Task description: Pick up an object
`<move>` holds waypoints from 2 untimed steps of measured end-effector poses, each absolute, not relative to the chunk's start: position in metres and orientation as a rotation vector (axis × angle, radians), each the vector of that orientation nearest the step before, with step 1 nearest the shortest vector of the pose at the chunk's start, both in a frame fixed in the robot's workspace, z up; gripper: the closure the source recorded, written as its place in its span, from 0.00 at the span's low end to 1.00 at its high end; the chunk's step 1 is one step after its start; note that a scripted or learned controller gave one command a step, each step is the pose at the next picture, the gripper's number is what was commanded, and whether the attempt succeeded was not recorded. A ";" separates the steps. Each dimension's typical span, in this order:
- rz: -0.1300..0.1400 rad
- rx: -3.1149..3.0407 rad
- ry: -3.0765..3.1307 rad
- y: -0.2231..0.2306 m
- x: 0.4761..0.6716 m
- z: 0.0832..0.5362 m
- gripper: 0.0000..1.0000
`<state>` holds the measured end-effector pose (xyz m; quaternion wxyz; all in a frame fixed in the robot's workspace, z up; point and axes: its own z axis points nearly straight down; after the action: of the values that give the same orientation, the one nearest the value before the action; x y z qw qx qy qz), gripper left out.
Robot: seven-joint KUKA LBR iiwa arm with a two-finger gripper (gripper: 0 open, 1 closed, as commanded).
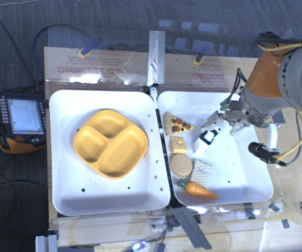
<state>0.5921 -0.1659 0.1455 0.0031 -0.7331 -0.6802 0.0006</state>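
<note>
Several toy foods lie along the left side of the right bin [237, 167]: a pizza slice [178, 124], a pale yellow block [178, 144], a round tan bun [181, 165], a speckled cracker [201, 172] and an orange carrot [198, 191]. My gripper [207, 136] hangs low over the bin floor, just right of the pizza slice and the yellow block, on the grey arm with the orange band [266, 77] reaching in from the right. I see nothing held in it.
A yellow three-compartment plate [110, 143] fills the middle of the left bin [62, 161]. A raised divider [161, 151] separates the bins. A teach pendant [19, 121] lies on the floor at the left. A black cable end [261, 151] hangs near the right bin's right side.
</note>
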 end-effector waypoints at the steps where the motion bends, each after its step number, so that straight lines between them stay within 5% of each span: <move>1: -0.013 -2.238 -2.222 -0.168 0.607 0.089 0.00; 2: -0.015 -2.231 -2.219 -0.166 0.607 0.097 1.00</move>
<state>0.6068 -0.1659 0.0969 -0.0026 -0.7089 -0.7053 -0.0049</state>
